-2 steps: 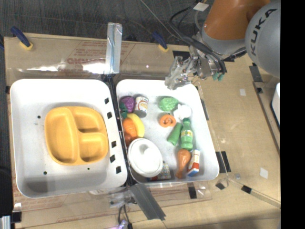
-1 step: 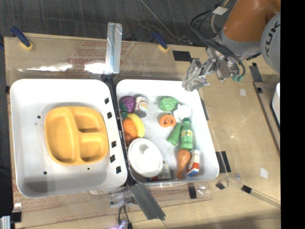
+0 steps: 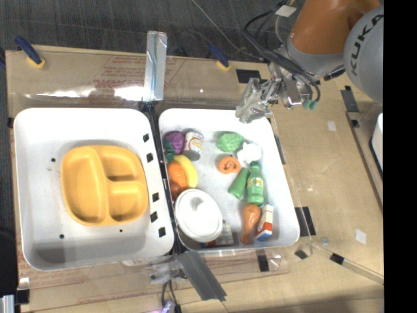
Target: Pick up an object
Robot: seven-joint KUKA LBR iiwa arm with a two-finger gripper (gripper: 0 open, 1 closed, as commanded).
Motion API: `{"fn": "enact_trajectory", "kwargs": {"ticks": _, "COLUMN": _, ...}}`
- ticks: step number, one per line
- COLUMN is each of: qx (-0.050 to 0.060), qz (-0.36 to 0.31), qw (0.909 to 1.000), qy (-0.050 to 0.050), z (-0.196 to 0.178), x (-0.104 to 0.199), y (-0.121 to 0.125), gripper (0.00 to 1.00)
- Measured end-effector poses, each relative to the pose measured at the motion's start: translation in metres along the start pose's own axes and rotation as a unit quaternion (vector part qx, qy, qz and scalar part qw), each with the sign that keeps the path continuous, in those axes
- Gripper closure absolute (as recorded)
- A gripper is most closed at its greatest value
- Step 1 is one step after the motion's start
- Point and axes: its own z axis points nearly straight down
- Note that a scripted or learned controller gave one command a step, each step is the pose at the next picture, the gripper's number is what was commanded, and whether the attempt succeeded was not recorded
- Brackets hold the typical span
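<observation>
While the grey arm reaches in from the right, its gripper is seen hanging over the far rim of the right bin, above the desk. Whether the fingers are spread or pressed together cannot be told, and nothing is seen between them. Below, in the right bin, toy foods are crowded together: a green leafy piece, an orange round piece, a green bottle, a carrot, a banana, purple grapes and a white lidded bowl. A yellow divided tray is set in the left bin.
</observation>
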Motion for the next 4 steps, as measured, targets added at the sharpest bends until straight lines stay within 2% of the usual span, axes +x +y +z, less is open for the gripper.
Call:
{"fn": "enact_trajectory", "kwargs": {"ticks": 1, "qx": -0.001, "qz": -0.038, "qw": 0.9993, "qy": 0.001, "z": 0.001, "x": -0.003, "y": 0.031, "gripper": 1.00}}
{"fn": "enact_trajectory", "kwargs": {"ticks": 4, "qx": 0.003, "qz": -0.042, "qw": 0.9991, "qy": -0.005, "z": -0.035, "x": -0.007, "y": 0.032, "gripper": 1.00}}
